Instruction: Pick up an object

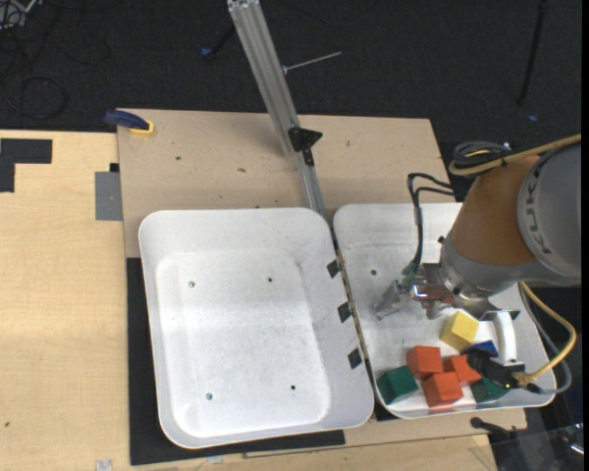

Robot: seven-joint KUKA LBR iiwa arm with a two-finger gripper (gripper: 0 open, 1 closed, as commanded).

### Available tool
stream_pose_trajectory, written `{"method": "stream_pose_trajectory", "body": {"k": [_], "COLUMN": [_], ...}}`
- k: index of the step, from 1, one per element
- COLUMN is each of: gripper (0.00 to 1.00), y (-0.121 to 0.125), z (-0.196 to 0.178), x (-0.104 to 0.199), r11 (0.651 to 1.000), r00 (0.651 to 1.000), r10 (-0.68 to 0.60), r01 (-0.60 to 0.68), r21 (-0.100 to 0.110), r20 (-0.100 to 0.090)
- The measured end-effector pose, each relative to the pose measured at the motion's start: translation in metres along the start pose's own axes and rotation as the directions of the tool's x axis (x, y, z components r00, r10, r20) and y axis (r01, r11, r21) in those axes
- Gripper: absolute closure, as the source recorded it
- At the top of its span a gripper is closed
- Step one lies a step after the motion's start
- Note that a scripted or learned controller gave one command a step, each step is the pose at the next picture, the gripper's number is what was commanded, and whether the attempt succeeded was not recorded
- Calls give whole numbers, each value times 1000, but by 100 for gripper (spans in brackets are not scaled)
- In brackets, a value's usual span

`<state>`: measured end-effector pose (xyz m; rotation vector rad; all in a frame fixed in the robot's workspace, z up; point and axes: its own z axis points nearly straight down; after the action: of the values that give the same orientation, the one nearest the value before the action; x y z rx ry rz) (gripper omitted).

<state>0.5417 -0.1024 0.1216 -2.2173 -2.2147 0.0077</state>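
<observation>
Metal gripper (pixel 398 297) over right white bin (pixel 373 234) (grip state unclear); chunky blocks: yellow (pixel 460 329), orange (pixel 427 359), green (pixel 399 383).

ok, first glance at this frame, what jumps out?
The grey and orange arm leans in from the right over the right bin. Below it, coloured blocks cluster at that bin's near end: yellow block, orange blocks, green block. A metal rail slants across the bench behind.

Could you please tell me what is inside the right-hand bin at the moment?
The right bin holds a yellow block, orange blocks and green blocks near its front corner. The claw hangs above its floor. The arm covers the bin's far right side.
</observation>
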Motion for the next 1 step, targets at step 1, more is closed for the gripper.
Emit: {"method": "stream_pose_trajectory", "body": {"k": [1], "gripper": [0], "y": [1], "z": [29], "x": [0], "r11": [1000], "r00": [1000], "r10": [1], "r01": [-1], "r21": [-6], "r20": [0]}}
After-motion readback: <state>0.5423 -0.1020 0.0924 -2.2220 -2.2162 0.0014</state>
